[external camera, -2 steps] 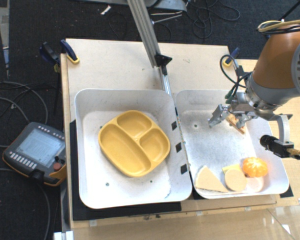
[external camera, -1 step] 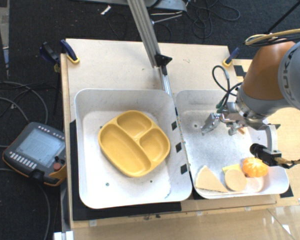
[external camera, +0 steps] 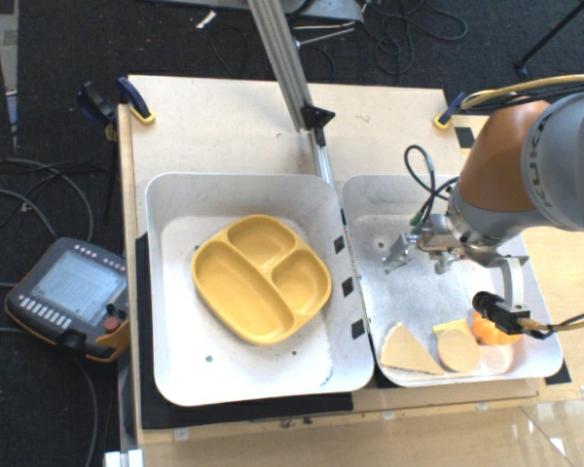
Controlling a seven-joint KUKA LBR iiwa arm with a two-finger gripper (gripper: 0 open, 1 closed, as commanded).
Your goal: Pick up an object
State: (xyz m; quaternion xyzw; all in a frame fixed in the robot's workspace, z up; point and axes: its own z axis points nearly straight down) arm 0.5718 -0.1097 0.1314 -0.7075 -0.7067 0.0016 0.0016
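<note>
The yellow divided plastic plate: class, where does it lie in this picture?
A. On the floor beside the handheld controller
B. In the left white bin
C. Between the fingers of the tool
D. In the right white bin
B: the yellow divided plastic plate rests flat on the floor of the left white bin, while the tool sits over the right white bin, apart from the plate.

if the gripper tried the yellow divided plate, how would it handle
The yellow plate looks rigid, probably light plastic. It lies flat in the left bin, so it is unlikely to roll or tip. Its wide, glossy form may slip; the raised rim looks graspable.
</note>
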